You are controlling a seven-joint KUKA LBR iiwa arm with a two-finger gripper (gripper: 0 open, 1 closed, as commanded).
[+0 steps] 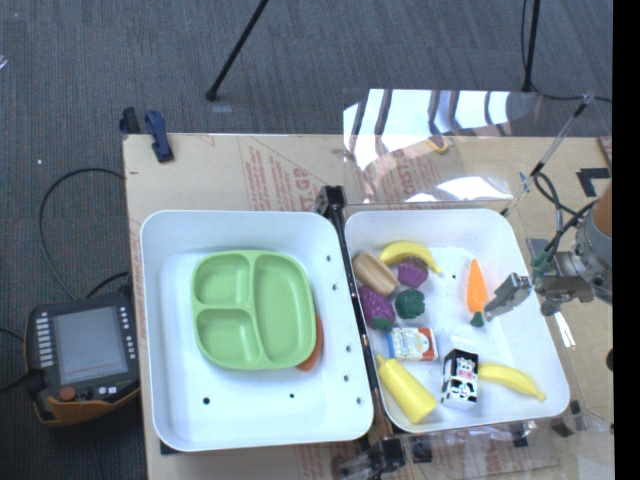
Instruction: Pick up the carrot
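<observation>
Two bins are sitting side by side. The left bin [160,268] is holding a tray [254,310]. In the right bin [500,230], the carrot [476,286] is lying at 3 o'clock, the gripper [507,296] just beside it; a banana [512,379] is lying at 5 o'clock, a bottle [407,388] at 7 o'clock.

The bench [240,173] has a brown top printed with red lettering. Two shallow white bins sit on it side by side, touching along their inner edges: the left bin [160,368] and the right bin [535,343]. A blue clamp [157,135] grips the bench's far left corner. A clear sheet [440,128] catching bright reflections stands at the far edge behind the right bin.
</observation>
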